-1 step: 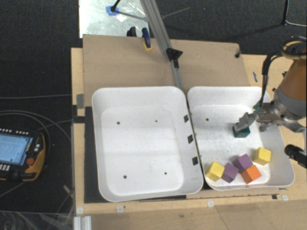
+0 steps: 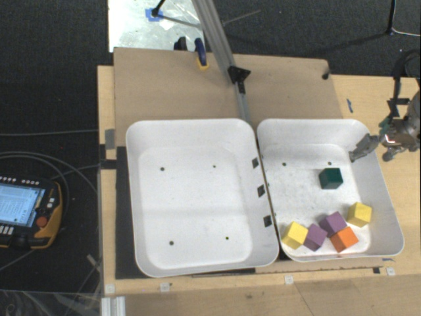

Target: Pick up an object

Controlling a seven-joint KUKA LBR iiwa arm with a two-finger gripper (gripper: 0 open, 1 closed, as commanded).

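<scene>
Just below and left of hand [image 2: 368,147]: green cube [image 2: 331,178], alone, easiest pick. Fingers' state impossible to tell; nothing visibly gripped.

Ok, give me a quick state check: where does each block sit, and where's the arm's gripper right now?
green block: alone, mid right bin, resting flat.
yellow block: near the right wall of the right bin.
purple block: in the cluster, touching the orange block.
second purple block: beside second yellow block.
left bin: no blocks.
gripper: over the right bin's upper right rim, holding nothing.
</scene>
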